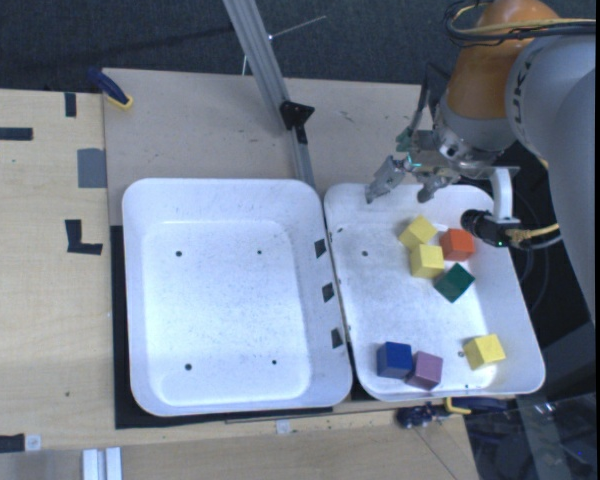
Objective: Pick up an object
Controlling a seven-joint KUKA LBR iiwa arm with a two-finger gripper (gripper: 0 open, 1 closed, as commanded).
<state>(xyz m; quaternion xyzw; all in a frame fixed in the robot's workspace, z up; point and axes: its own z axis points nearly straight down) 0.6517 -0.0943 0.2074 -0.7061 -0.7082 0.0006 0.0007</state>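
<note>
Above the right bin [500, 298] far edge, gripper [408, 186] pointing down, fingers spread, holding nothing

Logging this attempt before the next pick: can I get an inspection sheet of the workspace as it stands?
Surface: tan bench bearing left bin and right bin, side by side.
Job's things: all in the right bin: three yellow blocks, orange block, green block, blue block touching purple block.
Clutter: nothing seen in the bins.
Grippers: gripper open above the right bin's far edge, holding nothing.
Cables: yellow cable at the right bin's right side; loops over the orange band.
Surroundings: grey slanted rail; dark tape marks at left.
</note>
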